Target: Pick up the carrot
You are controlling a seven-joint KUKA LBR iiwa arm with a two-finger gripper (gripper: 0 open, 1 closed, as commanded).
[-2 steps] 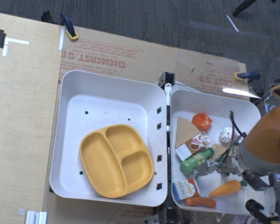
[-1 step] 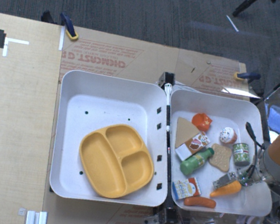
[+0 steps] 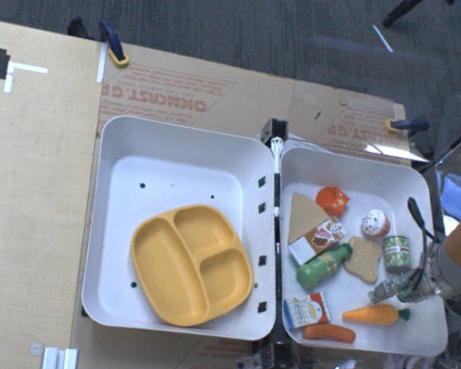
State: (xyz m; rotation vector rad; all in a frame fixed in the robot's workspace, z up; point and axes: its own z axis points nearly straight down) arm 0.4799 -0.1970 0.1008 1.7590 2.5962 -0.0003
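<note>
The carrot (image 3: 372, 315), orange with a green stem end pointing right, lies flat near the front right corner of the right bin (image 3: 428, 342). My gripper (image 3: 390, 292) hangs just above and slightly behind the carrot, reaching in from the right edge of the camera view. The carrot rests on the bin floor, and nothing shows it lifted.
The right bin also holds a green bottle (image 3: 322, 264), a bread slice (image 3: 363, 259), a green can (image 3: 395, 252), a white ball (image 3: 373, 221), a red vegetable (image 3: 332, 199), a small carton (image 3: 306, 311) and a red sausage (image 3: 329, 333). A yellow divided plate (image 3: 192, 263) lies in the left bin (image 3: 112, 203).
</note>
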